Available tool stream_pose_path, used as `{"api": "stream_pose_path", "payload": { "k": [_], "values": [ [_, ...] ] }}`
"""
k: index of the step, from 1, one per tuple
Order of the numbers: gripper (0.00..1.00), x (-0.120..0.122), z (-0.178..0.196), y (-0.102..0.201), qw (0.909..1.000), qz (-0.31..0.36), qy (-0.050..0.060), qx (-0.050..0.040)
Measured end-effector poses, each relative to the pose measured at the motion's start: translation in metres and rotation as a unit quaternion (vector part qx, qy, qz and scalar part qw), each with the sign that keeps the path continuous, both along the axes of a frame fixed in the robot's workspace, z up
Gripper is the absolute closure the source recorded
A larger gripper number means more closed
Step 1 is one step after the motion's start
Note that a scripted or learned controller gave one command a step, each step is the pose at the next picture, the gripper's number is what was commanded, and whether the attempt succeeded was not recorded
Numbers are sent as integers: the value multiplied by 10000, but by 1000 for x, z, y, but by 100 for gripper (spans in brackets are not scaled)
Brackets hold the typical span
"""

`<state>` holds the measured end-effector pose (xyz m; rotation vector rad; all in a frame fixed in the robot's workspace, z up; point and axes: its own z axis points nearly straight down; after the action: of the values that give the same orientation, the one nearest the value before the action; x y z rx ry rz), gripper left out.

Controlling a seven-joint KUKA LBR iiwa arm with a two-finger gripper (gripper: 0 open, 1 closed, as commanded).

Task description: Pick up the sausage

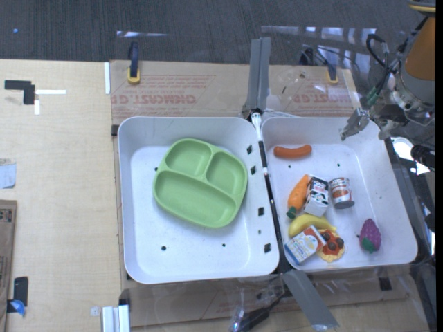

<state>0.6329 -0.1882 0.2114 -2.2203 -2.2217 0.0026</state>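
Right bin (387,185) holds sausage (293,151) alone, carrot (298,193) and carton (317,197) nearer.

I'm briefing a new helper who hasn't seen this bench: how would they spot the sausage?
Look in the right white bin, at its far end. The sausage lies alone there, apart from the toy food clustered nearer the camera. It is the only plain orange-red, slightly curved rod.

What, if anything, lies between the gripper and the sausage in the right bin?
Nothing visible does. The sausage lies alone near the right bin's far edge, apart from the carrot and the other toys. The gripper sits above the bin's far right corner, with bare floor between them.
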Motion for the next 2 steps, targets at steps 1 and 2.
{"api": "stream_pose_path", "payload": {
  "k": [1, 2],
  "values": [
    [0, -7, -112, 78, 9990, 441, 4, 4],
    [100, -6, -102, 77, 9991, 431, -5, -1]
  ]
}}
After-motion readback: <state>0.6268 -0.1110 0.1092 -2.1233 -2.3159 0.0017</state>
